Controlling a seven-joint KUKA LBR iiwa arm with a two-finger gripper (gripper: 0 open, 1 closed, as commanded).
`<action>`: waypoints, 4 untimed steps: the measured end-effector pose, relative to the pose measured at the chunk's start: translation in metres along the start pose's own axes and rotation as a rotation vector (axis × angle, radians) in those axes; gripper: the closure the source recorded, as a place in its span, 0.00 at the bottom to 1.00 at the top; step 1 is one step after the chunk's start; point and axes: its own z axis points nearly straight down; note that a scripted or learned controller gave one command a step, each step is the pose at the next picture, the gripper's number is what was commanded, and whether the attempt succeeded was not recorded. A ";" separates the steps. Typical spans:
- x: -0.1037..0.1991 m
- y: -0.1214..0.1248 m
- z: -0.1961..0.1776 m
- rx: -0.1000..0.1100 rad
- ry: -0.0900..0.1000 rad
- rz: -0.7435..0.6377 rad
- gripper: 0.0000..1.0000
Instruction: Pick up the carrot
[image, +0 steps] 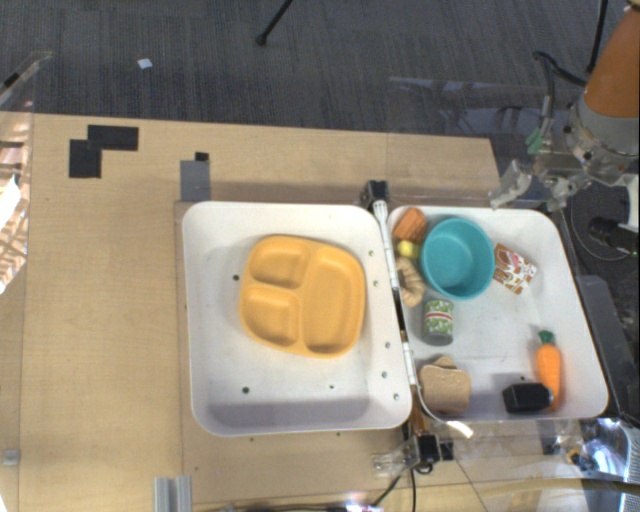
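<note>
Yellow divided plate in left bin; teal bowl right.

Arm at upper right, orange band visible; hand low, pointing left.

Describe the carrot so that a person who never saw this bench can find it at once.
Look at the right bin of the two white bins. The carrot lies near its right wall, toward the near corner, just above a small black block. It is a small orange toy with a green top, the only orange and green thing there.
</note>
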 end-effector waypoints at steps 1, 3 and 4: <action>-0.015 -0.064 -0.019 -0.003 -0.002 -0.310 0.00; -0.048 -0.169 0.168 -0.008 -0.006 -0.866 0.00; -0.047 -0.165 0.156 -0.018 -0.013 -0.867 1.00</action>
